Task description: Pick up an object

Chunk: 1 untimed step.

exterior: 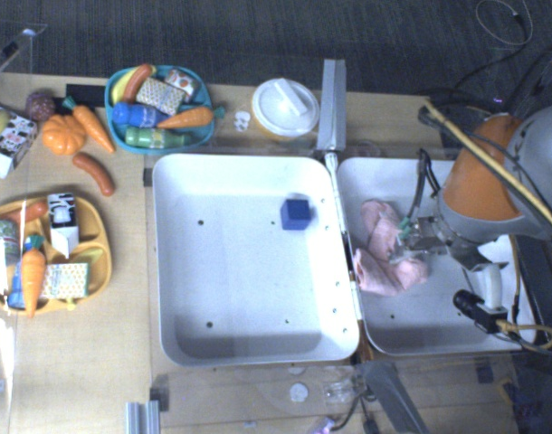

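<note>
**Inspector:** Bench [122,351] first, nearest edge. Two white bins sit side by side. The left bin [249,324] carries one small blue cube [296,213] toward its far right corner, standing alone, well apart from the arm.

**Clerk:** And the right bin [421,328]?

**Inspector:** A crumpled pink cloth [377,251] lies against its left wall. The pincer [414,240] is down at the cloth's right edge, touching or just above the folds. Whether it is wide, narrow or gripping fabric, I cannot tell; the wrist and cabling blur the detail.

**Clerk:** Which object is the target?

**Inspector:** In my judgement, the cloth, given where the arm [480,193] has reached.

**Clerk:** Risks?

**Inspector:** Several. Soft fabric may yield only a thin fold, which slips out on lifting. A pinch at the edge may drag the cloth along the floor instead of raising it. The cloth hugs the bin wall, so a shifted approach could strike that rim.

**Clerk:** Beyond the bins?

**Inspector:** Toy food in a yellow tray [90,265] and a blue bowl [204,134] to the far left, and a white lidded tub [285,107] behind the bins. None interferes.
</note>
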Tool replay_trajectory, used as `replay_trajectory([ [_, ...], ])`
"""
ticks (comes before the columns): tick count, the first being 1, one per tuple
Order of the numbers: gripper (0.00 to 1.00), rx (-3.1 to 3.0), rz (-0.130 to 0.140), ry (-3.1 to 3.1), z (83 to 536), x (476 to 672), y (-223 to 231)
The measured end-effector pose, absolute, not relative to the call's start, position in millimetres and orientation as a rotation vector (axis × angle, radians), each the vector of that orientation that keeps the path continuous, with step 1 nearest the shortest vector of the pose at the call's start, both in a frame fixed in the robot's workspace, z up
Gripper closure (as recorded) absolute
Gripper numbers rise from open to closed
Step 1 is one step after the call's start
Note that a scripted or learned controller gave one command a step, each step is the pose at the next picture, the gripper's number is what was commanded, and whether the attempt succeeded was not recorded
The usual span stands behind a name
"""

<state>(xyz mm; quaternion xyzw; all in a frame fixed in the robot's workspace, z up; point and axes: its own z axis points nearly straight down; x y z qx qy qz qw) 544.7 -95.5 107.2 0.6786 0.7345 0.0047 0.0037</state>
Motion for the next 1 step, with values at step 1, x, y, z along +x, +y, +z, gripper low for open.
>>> replay_trajectory([
  [1,1.0,1.89,0.004,2.505,185.1,593.2,-51.0],
])
